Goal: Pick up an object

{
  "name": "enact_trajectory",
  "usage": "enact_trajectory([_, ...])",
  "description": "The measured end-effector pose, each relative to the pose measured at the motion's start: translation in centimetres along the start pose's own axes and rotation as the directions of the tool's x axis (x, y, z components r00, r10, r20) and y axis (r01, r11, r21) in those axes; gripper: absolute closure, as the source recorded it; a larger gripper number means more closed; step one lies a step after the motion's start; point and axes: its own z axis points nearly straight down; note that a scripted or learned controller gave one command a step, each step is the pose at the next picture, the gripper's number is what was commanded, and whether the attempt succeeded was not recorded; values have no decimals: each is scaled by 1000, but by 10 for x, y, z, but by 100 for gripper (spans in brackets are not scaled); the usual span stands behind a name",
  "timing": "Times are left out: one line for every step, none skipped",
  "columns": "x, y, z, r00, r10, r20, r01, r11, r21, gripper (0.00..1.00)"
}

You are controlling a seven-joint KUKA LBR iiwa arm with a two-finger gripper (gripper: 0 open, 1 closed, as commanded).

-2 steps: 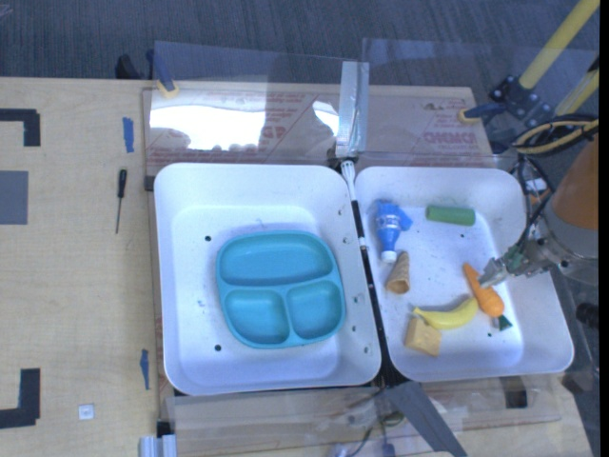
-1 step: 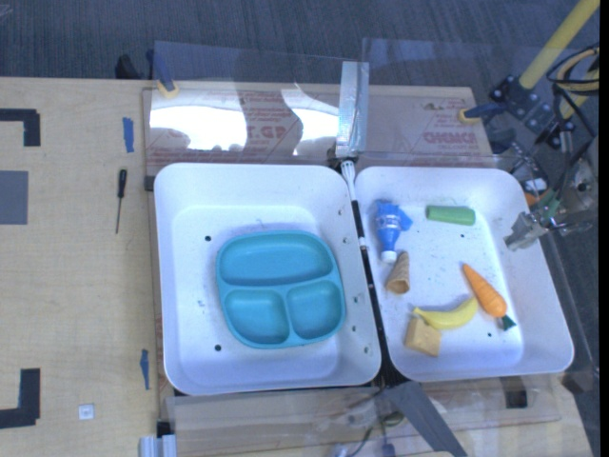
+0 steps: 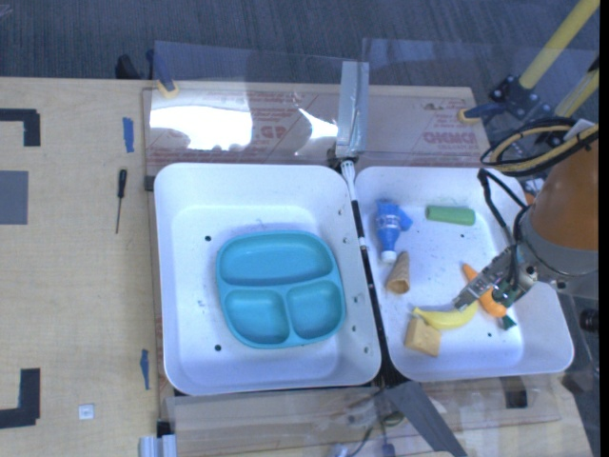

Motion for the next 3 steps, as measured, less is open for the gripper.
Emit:
enact_trajectory([-69,-36,-33,984,176,7,-176,984,-5,100])
enact_trajectory([-27,-11,8,960,280,-1,-280,960,0,100])
enact_trajectory([-68,-51,29,823,569,2,-569,823,-2,100])
